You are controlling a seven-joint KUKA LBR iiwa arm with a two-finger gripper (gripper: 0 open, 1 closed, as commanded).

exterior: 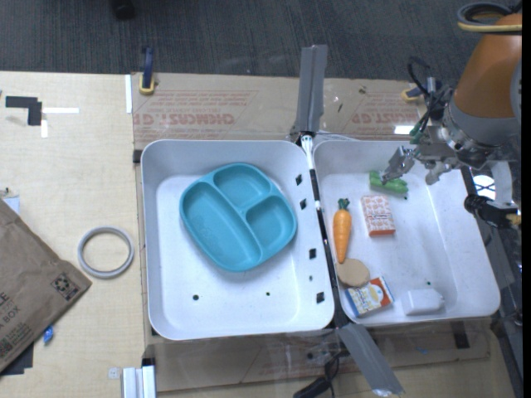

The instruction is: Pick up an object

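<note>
Seen from above, the arm (489,65) enters at the upper right of the frame, and its gripper (404,162) hangs over the upper part of the right bin (465,247). The gripper's tips sit right at a small green item (390,182) lying near the bin's back wall, apparently touching its top edge. Whether the gripper is spread or pressed together cannot be told at this angle, and nothing is clearly held or lifted. So the pick looks to be at the reach-and-grasp stage: the approach is made, while the closing, the lift and the proof of a hold are all left.

The green item is the likely target; it is flat, elongated and slightly lumpy. Just below it lies a small red-and-white box (379,216), cardboard-like with printed faces. Left of that is a toy carrot (342,230), a smooth orange cone with a green top. Below the carrot sits a tan disc (354,273), cookie-shaped, touching a printed packet (368,298) with blue and orange areas. A pale block (424,300) rests at the lower right, almost blending into the bin.

The left bin (166,247) holds a teal plate (239,215), glossy plastic with three compartments and rounded corners. Both bins are smooth white shells with curved rims. On the wooden surface (66,172) at the left lie a tape ring (105,250) and a brown carton (29,288).
</note>
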